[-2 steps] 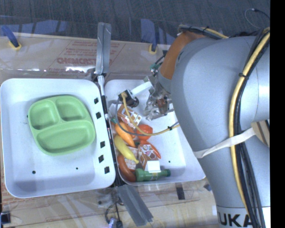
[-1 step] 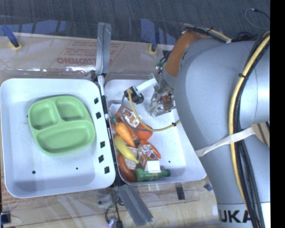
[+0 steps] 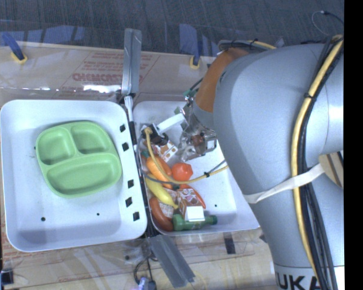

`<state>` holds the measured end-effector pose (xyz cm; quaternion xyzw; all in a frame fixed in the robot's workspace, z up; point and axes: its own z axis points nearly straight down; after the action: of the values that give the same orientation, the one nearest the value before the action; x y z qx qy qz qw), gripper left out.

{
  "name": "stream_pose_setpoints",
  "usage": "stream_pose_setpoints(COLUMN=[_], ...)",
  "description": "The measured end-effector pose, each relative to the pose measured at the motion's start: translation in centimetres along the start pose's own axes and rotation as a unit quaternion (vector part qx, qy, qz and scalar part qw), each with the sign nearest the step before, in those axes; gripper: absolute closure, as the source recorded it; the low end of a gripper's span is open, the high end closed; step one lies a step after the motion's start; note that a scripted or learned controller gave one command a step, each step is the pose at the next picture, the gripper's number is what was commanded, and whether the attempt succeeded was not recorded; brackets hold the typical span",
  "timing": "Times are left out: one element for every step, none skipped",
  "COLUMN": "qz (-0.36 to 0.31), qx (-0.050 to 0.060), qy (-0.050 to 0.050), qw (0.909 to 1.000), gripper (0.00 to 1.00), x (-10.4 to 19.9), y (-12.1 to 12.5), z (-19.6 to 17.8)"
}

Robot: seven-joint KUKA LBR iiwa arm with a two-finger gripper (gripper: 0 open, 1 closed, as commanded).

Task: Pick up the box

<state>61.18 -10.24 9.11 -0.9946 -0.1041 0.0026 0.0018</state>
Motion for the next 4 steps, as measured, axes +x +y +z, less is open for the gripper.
stream_pose_setpoints(qz=[0.000, -0.001, -0.012, 0.001], qx=[0.000, 0.002, 0.000, 0.000], qy=[0.000, -0.001, 0.001, 0.000], qw=[1.0000, 1.0000, 0.9999, 1.0000], gripper=[0.00, 1.00, 1.00, 1.00], x=[0.0, 0.0, -0.8, -12.8], y=[0.0, 0.0, 3.0, 3.4], z=[0.0, -0.9, -4.4, 0.1])
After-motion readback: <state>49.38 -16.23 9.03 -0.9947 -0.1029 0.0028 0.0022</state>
